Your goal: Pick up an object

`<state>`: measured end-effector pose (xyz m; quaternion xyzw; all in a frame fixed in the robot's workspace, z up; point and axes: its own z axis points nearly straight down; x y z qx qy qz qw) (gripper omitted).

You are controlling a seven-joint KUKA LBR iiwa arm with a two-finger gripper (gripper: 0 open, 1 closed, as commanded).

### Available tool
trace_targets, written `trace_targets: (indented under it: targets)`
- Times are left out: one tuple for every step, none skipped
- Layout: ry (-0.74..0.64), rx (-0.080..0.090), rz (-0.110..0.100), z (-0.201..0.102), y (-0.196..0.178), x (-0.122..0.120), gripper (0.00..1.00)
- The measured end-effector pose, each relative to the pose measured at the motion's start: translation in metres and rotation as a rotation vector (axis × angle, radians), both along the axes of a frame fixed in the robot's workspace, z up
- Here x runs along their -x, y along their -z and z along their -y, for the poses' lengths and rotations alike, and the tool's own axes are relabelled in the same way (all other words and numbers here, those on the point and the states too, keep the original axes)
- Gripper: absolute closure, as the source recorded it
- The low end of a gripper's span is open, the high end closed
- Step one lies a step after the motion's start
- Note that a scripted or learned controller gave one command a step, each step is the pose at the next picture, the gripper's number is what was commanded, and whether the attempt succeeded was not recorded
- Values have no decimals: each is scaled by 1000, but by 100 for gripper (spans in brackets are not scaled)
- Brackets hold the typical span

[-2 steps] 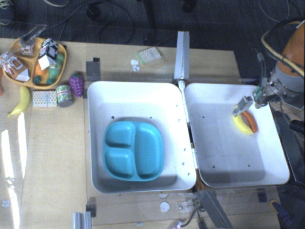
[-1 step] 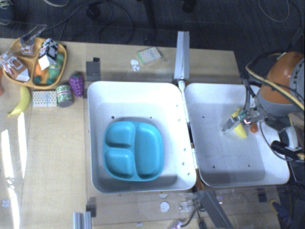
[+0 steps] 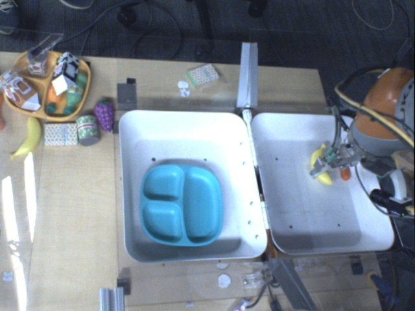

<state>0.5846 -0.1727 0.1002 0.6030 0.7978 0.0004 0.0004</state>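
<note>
Care at the closing moment is what this step seems to call for: the two-finger gripper [image 3: 327, 157] sits low in the right-hand shallow white bin [image 3: 305, 225], right at a small yellow object [image 3: 321, 167], and the sensible course would be to make sure the fingers straddle the piece before any lift, then rise straight up and slowly, so that a slight or off-centre hold does not let it drop. Whether the jaws are open, closed, or already pinching the piece I cannot tell (the fingertips and the object run together at this size).

As for the yellow object itself, it lies on the bin floor in the upper right part of that bin, well apart from the walls, just under and to the left of the gripper tip. It looks small, irregular and somewhat elongated, bright yellow, perhaps a soft or plastic toy piece; its exact shape is too small to tell. A bit of orange-red [image 3: 345, 172] shows just beside it, to the right, and may belong either to the tool or to another item.

The left-hand white bin [image 3: 130, 173] holds a turquoise plastic divided plate [image 3: 183, 204], well apart from the work.
</note>
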Motion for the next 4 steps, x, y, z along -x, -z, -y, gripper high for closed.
trace_targets:
  targets:
    - [-276, 2, 2, 4, -118, -43, 100]
    - [-276, 2, 1, 4, -118, -43, 0]
    - [-261, 1, 0, 32, -9, -30, 0]
    - [-266, 3, 4, 31, -18, -32, 100]
